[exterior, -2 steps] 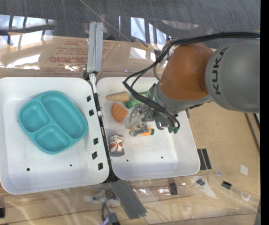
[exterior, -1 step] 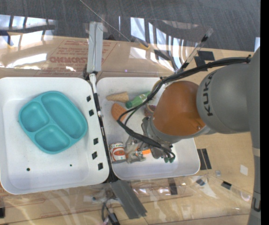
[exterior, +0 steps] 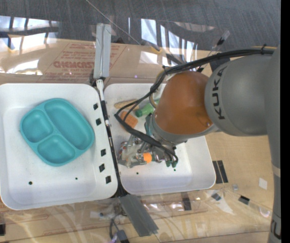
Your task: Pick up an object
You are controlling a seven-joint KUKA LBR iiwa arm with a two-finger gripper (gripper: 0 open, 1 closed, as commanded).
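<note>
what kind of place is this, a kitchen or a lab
Most likely a robotics lab bench, not a kitchen: a grey KUKA arm reaches into the right of two shallow white bins, and the left bin holds a teal divided plate.

You are viewing a brightly and evenly lit scene; both white bins (exterior: 13,135) read close to full white without losing their rims. Note the pale blue-white window reflections on the glossy brown bench surface (exterior: 150,32) along the top, which show strong light entering from the far side. Expect further glare streaks on the clear tape (exterior: 84,221) at the bottom edge. Shadows are soft: a faint one lies beneath the teal divided plate (exterior: 58,130), and a darker one sits under the orange arm band (exterior: 182,105). Focus is moderate; small items near the gripper (exterior: 145,155) appear blurred and cannot be resolved.
</note>
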